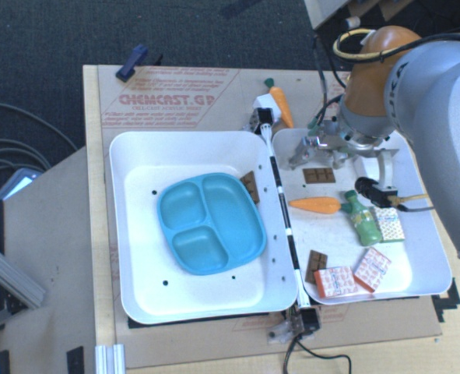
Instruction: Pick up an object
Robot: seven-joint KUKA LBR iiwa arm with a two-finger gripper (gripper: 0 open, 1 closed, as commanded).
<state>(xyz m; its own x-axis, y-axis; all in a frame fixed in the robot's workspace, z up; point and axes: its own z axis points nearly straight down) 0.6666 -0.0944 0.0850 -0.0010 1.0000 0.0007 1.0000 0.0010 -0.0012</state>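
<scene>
Brown chocolate bar (319,176) lies just below the gripper (321,142) — grip state unclear.

Glossy blue plastic tray (212,222) in a smooth white plastic bin (136,162); matt brown board bench (167,100); shiny green bottle (363,220).

We take this for a robotics lab — a test cell, not a home or shop; the grey arm (436,92) with its orange band (381,68) reaches over a bench (175,100) topped with protective paper printed CHEMCAST GP; two shallow white bins (128,150) sit side by side on it, clamped together along a black rail (280,209); loose cables (12,142) trail over dark carpet (58,22) beside the bench; the bins hold toy props — a blue divided plate (211,223), a plastic carrot (315,205), small snack boxes (354,275).
</scene>
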